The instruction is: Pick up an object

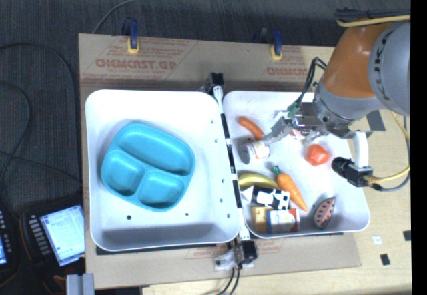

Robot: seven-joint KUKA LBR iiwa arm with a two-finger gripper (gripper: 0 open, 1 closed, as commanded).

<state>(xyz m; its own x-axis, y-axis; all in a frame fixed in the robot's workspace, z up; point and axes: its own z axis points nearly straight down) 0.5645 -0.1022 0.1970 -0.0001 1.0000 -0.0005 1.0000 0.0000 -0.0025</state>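
Note:
My gripper (275, 132) hangs low over the back half of the right bin (353, 220), reaching in from the right and slanting down to the left. Its tip is just above and right of a small grey-white jar (256, 150) lying on its side. An orange-red sausage-shaped piece (251, 127) lies just left of the tip. To the gripper's right rests a red tomato-like toy (317, 154). Nothing shows as lifted.
Toward the front of the right bin lie a banana (255, 181), a carrot (291, 191), a black-and-white block (274, 199), a small labelled box (281, 220) and a brown leaf-shaped toy (324, 211). A blue divided plate (147, 165) sits in the left bin (100, 220).

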